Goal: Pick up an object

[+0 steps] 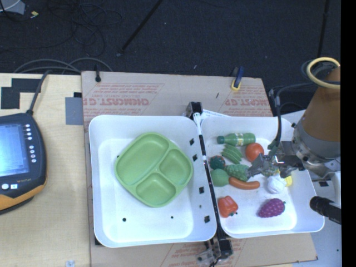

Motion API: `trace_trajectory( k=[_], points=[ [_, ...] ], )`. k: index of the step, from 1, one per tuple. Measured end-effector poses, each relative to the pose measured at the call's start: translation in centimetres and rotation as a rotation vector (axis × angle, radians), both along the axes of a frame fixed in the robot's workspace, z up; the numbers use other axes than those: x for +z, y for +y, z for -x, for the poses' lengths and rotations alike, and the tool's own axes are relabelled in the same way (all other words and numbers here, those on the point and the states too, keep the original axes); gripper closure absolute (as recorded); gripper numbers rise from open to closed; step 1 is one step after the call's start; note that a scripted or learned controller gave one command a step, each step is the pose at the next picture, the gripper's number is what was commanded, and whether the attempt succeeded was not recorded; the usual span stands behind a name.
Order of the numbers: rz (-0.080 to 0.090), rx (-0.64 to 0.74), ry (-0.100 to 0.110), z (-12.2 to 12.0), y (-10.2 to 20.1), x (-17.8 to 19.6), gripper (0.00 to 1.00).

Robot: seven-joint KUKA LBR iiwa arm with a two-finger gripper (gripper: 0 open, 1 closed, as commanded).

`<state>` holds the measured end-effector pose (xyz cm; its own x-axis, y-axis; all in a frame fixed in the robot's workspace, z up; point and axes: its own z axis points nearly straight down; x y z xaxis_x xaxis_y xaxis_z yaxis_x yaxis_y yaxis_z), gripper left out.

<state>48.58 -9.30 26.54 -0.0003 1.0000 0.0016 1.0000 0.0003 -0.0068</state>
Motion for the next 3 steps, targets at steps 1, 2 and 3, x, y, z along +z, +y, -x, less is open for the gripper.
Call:
trace_trajectory(
  k=[1,2,3],
  points=[
    [-0.002,-0.002,0.008,1.3,2.3,-8.3,0.00],
    [-0.001,0.004,-0.001,-3.3,8.2,-8.0,0.00],
    [0.000,-0.005,0.006,-3.1,7.8,-7.2,1.00]
  ],
)
